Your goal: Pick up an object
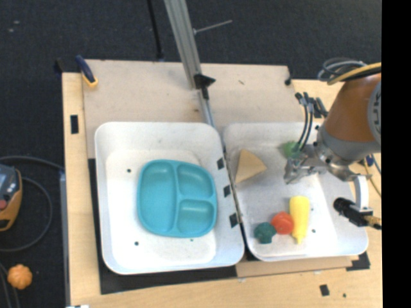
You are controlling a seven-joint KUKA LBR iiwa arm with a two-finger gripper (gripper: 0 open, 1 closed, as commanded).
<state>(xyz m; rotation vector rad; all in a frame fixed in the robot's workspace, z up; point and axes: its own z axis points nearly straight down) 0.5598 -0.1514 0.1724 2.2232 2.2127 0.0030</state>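
In the right bin (pixel 334 246), my gripper (pixel 295 172) hangs low over the middle of the floor. A small green object (pixel 289 149) lies just behind it on the far side, partly hidden by the wrist. A tan wedge (pixel 248 165) rests to the gripper's left, near the bin's left wall. Toward the front edge, a yellow piece (pixel 299 217), a red-orange piece (pixel 282 222) and a dark green piece (pixel 264 232) sit in a row, touching or nearly so. I see nothing held in the gripper.
The left bin (pixel 115 249) holds a teal divided plate (pixel 177 198). An aluminium post (pixel 186 40) rises from the bench behind the bins. A blue and yellow clamp (pixel 86 71) sits at the back left corner. An orange ball (pixel 19 275) lies off the bench, front left.
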